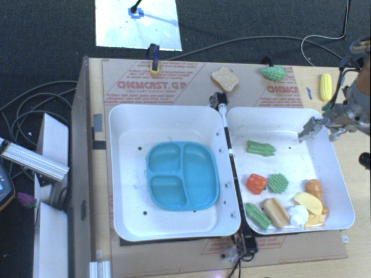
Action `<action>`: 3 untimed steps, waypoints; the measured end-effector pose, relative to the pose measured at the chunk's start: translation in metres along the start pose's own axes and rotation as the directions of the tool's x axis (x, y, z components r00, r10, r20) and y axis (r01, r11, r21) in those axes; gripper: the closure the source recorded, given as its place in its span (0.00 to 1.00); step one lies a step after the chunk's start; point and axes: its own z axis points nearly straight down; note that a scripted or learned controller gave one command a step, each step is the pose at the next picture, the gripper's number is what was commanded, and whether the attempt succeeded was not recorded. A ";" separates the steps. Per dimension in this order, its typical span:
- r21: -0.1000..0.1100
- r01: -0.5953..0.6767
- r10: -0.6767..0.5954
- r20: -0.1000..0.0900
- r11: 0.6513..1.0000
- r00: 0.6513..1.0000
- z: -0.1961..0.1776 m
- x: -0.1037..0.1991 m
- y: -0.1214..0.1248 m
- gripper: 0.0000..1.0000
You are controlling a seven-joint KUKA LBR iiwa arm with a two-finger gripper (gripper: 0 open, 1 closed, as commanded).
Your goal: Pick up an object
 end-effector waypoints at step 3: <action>-0.001 0.001 -0.001 0.000 1.000 1.000 0.146 0.086 0.054 0.00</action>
